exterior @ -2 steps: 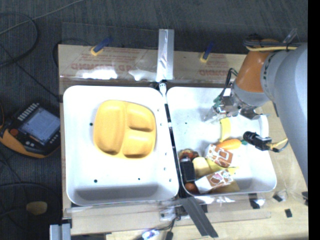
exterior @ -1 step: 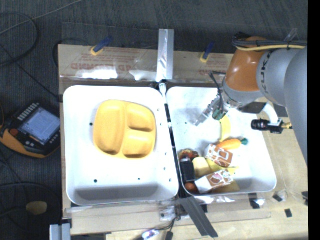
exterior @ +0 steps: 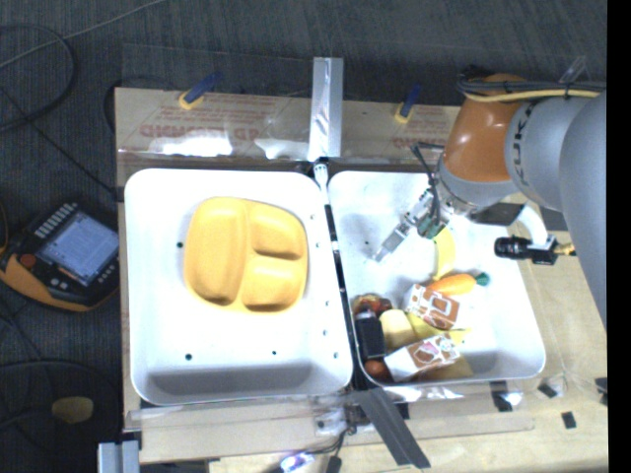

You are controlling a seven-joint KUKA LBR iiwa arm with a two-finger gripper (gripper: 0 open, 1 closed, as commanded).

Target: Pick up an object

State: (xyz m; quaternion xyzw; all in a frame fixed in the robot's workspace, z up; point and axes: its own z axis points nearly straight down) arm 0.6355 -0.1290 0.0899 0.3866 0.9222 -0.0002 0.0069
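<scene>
Overhead, at the bench:
Gripper (exterior: 389,244): hung over the right bin's (exterior: 513,363) bare far-left floor, fingers slightly apart, nothing between them.
Arm (exterior: 537,156): reached in from the right.
Objects: carrot (exterior: 455,283), banana (exterior: 446,251), cartons (exterior: 434,308) heaped at the near side.
Left bin (exterior: 148,363): held a yellow divided tray (exterior: 245,252).

I reach in from the right, my gripper (exterior: 394,240) over the right bin (exterior: 513,358), above its bare upper-left floor. Packets, a carrot (exterior: 456,283) and a banana (exterior: 446,249) crowd its lower part. A yellow divided tray (exterior: 245,253) lies in the left bin (exterior: 158,363).
</scene>
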